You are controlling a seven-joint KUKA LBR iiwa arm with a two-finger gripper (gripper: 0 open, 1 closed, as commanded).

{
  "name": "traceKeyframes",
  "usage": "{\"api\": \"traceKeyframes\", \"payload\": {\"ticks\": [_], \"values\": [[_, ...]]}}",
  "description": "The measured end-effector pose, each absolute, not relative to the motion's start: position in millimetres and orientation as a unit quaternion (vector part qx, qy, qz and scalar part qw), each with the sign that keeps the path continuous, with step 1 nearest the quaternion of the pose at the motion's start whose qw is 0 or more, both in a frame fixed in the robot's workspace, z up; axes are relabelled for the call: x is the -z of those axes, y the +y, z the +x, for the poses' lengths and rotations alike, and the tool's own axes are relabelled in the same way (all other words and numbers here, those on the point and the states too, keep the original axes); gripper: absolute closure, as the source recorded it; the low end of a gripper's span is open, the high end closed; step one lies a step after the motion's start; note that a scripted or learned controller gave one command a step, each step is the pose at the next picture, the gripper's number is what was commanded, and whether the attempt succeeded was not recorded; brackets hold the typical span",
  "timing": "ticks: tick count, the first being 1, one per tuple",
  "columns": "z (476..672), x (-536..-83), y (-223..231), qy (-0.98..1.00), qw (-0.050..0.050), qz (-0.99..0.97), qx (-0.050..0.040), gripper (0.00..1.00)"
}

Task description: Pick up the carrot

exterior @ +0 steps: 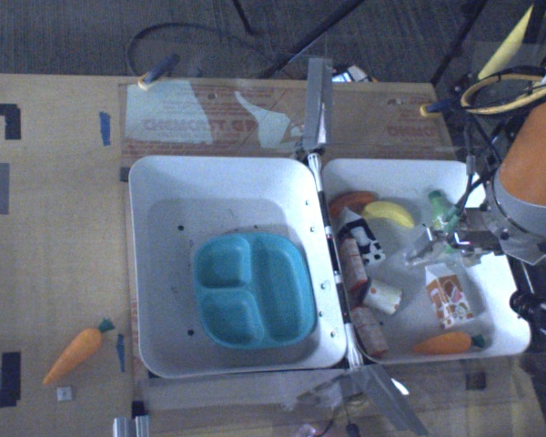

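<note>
The arm reached into the right bin, and its claw hung over the middle of that bin, just above a clutter of small things. Whether the claw stood wide or narrow could not be told, as its tips blurred into the objects beneath, and nothing could be made out held in it.

There were 2 carrots. 1 carrot lay on its side near the front wall of the right bin, its green end toward the bin's right corner, apart from the claw and in front of it. Between them lay a small printed packet. Another carrot rested on the table outside the left bin, well off its front left corner. The left bin held a blue divided tray.

The step in hand looked like the approach, with no grasp made. The next move likely called for shifting the claw toward the right bin's front wall, lining it across the carrot's body, and lowering it there without catching the packet or the wall.
</note>
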State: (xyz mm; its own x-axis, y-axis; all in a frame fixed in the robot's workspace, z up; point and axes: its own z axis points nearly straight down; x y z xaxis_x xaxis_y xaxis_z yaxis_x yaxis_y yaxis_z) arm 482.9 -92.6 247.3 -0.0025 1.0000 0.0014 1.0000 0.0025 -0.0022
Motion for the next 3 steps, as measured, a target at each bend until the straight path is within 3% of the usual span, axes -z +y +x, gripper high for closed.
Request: {"api": "traceKeyframes", "payload": {"ticks": [1,2,3], "values": [[488.4,-112,-148,-0.662,-0.015,-0.750,0.0081,0.00],[482.4,-121,-194,-0.718,-0.005,-0.696,0.0028,0.00],[492.4,-110,-186,-0.694,-0.010,-0.720,0.0023,0.00]]}}
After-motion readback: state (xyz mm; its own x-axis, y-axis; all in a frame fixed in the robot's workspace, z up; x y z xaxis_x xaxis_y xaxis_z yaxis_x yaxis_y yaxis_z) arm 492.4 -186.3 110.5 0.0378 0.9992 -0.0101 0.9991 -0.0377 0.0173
